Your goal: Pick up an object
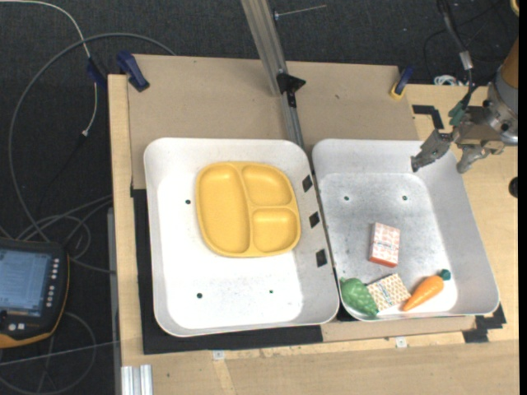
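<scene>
Objects for picking, a small box (384, 244), a carrot (425, 291), a green vegetable (359, 296) and a patterned packet (389, 290), lay untouched toward the near end of the right bin (362, 171). The gripper (449, 155) hovered over that bin's far right corner, fingers apart and holding nothing, so the whole pick remained.

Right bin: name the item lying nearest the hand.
The orange-and-white box. It lies alone mid-bin, closest to the hand at the bin's far edge; the carrot, patterned box and green toy crowd the near edge.
</scene>
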Robot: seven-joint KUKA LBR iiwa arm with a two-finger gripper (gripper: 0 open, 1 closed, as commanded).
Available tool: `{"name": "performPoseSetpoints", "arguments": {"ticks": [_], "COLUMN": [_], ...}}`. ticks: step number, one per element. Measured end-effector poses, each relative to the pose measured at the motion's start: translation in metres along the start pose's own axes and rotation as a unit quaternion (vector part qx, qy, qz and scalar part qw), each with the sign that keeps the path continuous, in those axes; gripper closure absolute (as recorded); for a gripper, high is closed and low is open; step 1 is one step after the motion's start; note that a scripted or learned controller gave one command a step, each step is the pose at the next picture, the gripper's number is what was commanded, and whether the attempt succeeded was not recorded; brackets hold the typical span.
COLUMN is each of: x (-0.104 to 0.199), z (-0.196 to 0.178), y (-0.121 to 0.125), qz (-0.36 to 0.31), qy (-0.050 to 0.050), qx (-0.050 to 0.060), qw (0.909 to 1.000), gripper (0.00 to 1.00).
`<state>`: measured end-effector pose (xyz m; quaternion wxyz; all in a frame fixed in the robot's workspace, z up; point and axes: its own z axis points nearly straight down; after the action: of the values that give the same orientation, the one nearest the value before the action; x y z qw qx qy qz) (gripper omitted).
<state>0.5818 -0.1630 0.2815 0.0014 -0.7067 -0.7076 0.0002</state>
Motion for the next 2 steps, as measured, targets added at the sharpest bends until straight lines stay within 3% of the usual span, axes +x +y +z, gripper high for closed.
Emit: {"name": "performPoseSetpoints", "arguments": {"ticks": [1,2], "x": [0.0,0.0], "z": [0.0,0.063], "y": [0.0,0.002], "qz": [0.0,0.001], "qy": [0.0,0.0], "qx": [0.0,0.003], "qw": [1.0,1.0], "gripper": [0.0,0.0]}}
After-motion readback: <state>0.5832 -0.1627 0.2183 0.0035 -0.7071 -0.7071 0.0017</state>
